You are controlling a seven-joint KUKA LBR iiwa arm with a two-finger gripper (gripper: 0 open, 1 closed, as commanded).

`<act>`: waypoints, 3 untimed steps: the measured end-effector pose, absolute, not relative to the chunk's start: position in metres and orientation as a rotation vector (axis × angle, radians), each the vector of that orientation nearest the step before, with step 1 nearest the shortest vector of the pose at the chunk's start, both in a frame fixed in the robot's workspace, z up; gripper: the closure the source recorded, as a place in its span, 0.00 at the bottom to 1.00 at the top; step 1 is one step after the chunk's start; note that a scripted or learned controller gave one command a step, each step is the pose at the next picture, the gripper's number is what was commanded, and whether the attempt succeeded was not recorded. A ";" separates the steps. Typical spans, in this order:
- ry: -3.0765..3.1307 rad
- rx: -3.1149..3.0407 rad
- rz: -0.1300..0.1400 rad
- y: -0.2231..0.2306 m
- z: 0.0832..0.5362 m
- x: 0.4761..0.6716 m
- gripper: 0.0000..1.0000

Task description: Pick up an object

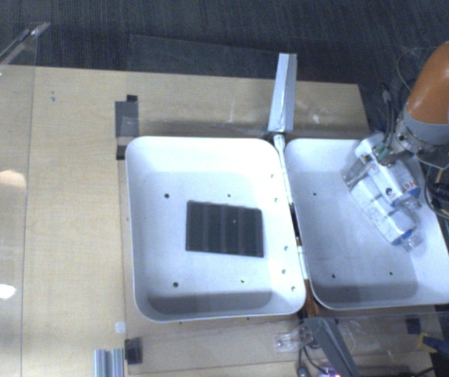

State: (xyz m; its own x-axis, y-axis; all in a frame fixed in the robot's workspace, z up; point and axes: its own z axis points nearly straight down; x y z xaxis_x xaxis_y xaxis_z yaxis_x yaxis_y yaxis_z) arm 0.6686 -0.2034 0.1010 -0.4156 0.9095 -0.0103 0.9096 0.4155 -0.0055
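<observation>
**1 target, and it is lying a bin away from the tool**

1 gripper [398, 226], a pale translucent assembly, is hanging to the right of the left bin [142, 210], past that bin's right rim and above the floor of the right bin [330, 289]. Whether it is spread or pressed together cannot be told from this slanted view, and nothing is showing inside it. The grey arm [444, 85] with its orange band is reaching in from farther right of the left bin.

The only object on offer, a dark ribbed slab [225, 228], is lying flat in the middle of the left bin's floor, well apart from all 4 walls and well apart from the gripper.

Judging by this, the step in hand is the approach, and the task is looking barely begun. Doing it well is probably meaning:

- travelling leftward high enough to be clearing the left bin's right rim;
- centring above the slab before descending, not while descending;
- spanning the slab across its shorter side, since it is looking low and flat and is offering little edge to catch;
- descending slowly, as a thin piece is likely sliding on the smooth white floor if nudged from 1 side.
</observation>
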 end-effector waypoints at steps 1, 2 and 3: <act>2.799 1.447 -0.017 -0.217 0.101 0.667 0.00; 2.895 1.245 -0.026 -0.222 0.101 0.665 0.00; 2.965 1.041 -0.029 -0.223 0.100 0.661 0.00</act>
